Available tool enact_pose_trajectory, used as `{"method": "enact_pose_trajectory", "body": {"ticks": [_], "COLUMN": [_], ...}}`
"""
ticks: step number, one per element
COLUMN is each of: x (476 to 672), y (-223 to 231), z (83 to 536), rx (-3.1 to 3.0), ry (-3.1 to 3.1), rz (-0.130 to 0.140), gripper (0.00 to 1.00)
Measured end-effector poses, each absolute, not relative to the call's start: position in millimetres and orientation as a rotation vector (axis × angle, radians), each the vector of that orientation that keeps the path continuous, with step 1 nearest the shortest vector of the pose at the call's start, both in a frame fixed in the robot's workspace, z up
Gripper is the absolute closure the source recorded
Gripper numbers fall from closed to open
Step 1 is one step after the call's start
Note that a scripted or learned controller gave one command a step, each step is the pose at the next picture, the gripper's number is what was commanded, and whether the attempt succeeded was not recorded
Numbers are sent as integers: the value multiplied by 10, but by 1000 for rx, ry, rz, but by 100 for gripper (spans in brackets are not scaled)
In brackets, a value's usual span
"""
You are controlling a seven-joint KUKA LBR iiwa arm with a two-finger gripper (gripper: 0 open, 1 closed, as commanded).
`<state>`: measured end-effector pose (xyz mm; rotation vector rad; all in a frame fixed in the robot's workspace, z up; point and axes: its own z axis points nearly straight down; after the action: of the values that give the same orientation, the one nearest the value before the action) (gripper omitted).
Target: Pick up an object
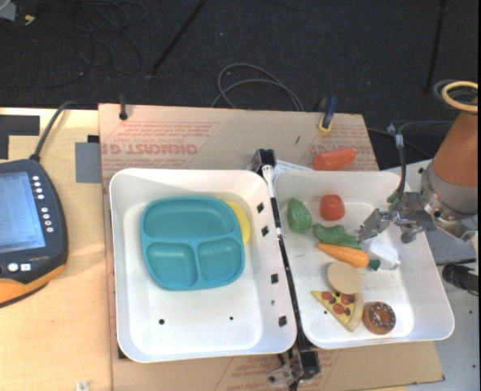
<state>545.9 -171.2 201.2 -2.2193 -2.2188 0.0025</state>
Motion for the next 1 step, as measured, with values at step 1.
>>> {"method": "enact_pose_trajectory", "body": {"ticks": [1], "x": [5459], "y": [-1712], "z": [2012], "rx": [-2219], "ry": [-2219], "rz": [2], "gripper": [0]}}
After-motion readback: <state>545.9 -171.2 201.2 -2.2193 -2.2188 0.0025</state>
